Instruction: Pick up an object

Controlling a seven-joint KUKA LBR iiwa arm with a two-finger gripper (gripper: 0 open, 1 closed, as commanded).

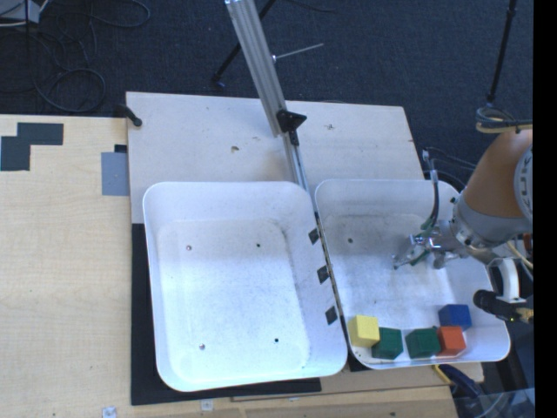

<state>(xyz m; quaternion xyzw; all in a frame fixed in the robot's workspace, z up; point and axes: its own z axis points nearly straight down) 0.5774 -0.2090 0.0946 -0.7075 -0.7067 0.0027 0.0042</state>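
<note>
**Five blocks in a row, below the claw**

The yellow block (pixel 365 330), two green blocks (pixel 388 343) (pixel 423 342), the orange block (pixel 452 340) and the blue block (pixel 454 316) lie in a row below the claw (pixel 416 252), along the near wall of the right bin (pixel 383 200). The row's long axis runs left to right. The claw hangs apart from them with nothing between its fingers; whether it is released or clenched I cannot tell. The left bin (pixel 228 279) lies to its left.
</note>
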